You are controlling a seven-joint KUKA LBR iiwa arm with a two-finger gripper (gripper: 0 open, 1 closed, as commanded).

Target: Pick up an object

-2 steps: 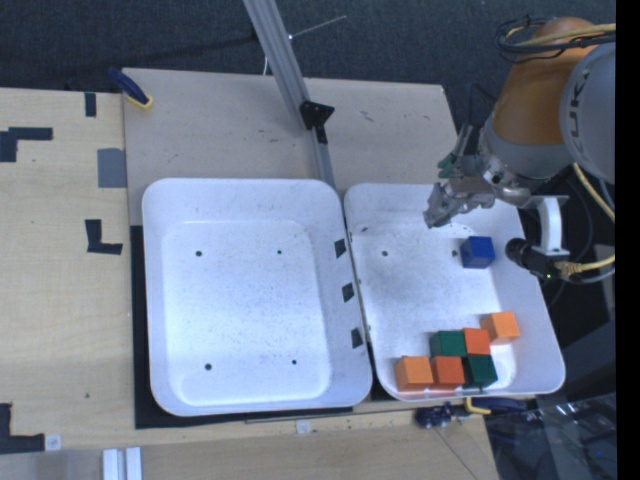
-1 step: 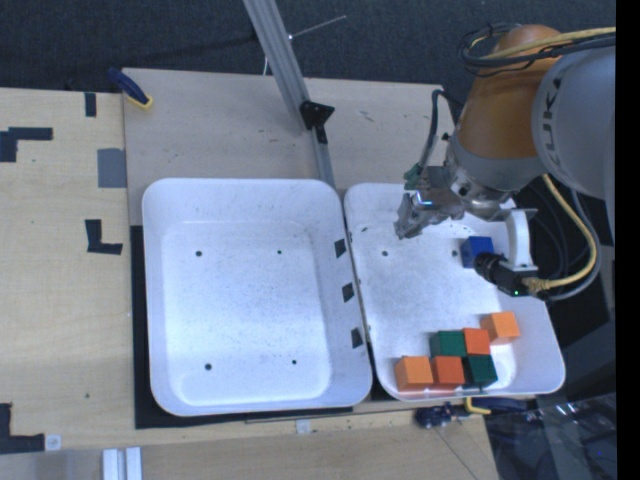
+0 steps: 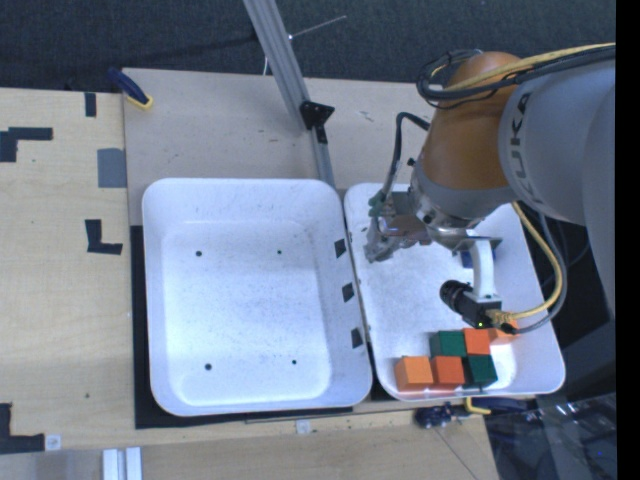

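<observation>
Several small blocks lie clustered at the near end of the right bin: an orange block, a second orange block, a green block, a third orange block and a dark green block. My gripper hangs over the far left part of the right bin, close to the wall shared with the left bin. It is well behind the blocks and apart from them. The wrist and arm body hide the bin floor right behind it.
The left bin lies beside the right one, its floor showing a few dark specks. A slanted metal bar runs down to the bins' far edge. A black cable fitting hangs off the arm over the right bin.
</observation>
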